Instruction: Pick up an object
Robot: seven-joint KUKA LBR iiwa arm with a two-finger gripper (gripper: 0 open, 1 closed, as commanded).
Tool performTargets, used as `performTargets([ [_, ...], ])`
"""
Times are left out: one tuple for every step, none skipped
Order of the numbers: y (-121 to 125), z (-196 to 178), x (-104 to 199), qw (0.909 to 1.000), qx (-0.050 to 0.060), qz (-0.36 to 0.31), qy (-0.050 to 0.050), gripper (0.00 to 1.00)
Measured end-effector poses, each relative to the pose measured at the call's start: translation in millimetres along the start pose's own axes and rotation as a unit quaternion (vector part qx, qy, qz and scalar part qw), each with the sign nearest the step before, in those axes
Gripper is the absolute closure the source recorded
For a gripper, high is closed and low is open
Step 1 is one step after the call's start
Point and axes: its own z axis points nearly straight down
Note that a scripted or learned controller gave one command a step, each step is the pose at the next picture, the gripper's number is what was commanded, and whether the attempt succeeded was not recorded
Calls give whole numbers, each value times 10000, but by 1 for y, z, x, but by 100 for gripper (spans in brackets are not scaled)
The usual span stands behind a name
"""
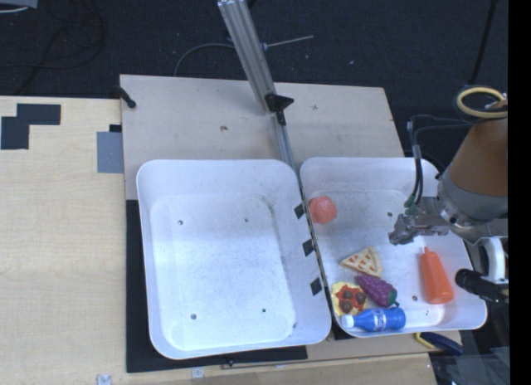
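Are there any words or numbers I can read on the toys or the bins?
No text can be read anywhere.
Blue bottle: it has a white band that may be a label, too small and blurred to read.
Orange bottle, pizza slice, red ball, white bins: no writing shows.

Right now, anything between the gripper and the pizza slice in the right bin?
Nothing visible. The gripper sits over bare floor of the right bin, and the pizza slice lies just down-left of it with open bin floor between. The orange carrot is off to the right, the grapes beyond the slice.
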Motion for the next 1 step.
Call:
performTargets([
  [4, -53, -10, 10000, -1, 3, -1, 100],
])
